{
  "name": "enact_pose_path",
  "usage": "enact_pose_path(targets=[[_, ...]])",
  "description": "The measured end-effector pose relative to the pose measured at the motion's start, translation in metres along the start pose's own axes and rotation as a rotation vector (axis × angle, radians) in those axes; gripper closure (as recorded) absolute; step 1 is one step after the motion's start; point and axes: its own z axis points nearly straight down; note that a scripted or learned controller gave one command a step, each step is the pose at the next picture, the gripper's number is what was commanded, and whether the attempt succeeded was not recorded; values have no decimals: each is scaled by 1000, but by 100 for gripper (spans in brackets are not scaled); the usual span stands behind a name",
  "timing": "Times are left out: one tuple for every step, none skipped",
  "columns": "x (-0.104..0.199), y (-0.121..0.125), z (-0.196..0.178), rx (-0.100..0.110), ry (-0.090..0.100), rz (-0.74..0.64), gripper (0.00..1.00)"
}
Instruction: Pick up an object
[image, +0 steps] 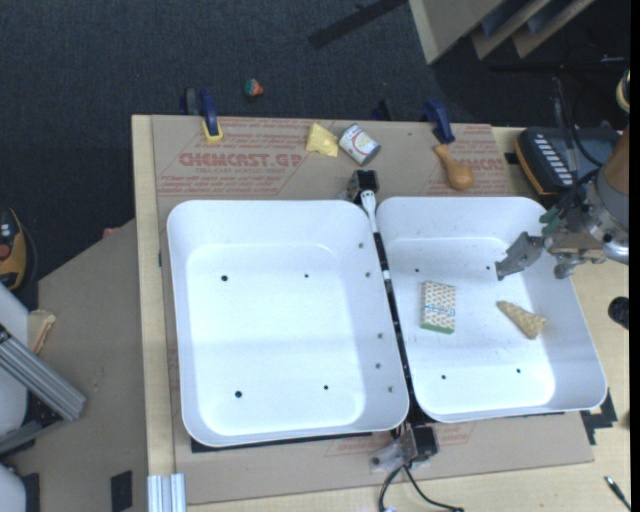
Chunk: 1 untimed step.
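You see two white bins (275, 320), the right one holding a small box (438, 306) patterned in green and tan dots and a tan wedge (523, 319), on a tan counter (300, 160) printed with red lettering.

On the brown board (250, 158) behind the bins lie a yellow wedge (322, 141), a small white box (359, 144) just beside it, and a wooden piece (454, 168) farther right. Blue clamps (210, 117) grip the board's far edge. A small coloured ball (254, 88) rests on the dark carpet (120, 60).

arm: entering from right | gripper (530, 255): low, tilted leftward
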Motion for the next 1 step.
enact_pose_path(targets=[[-16, -1, -201, -23, -9, -1, 0]])
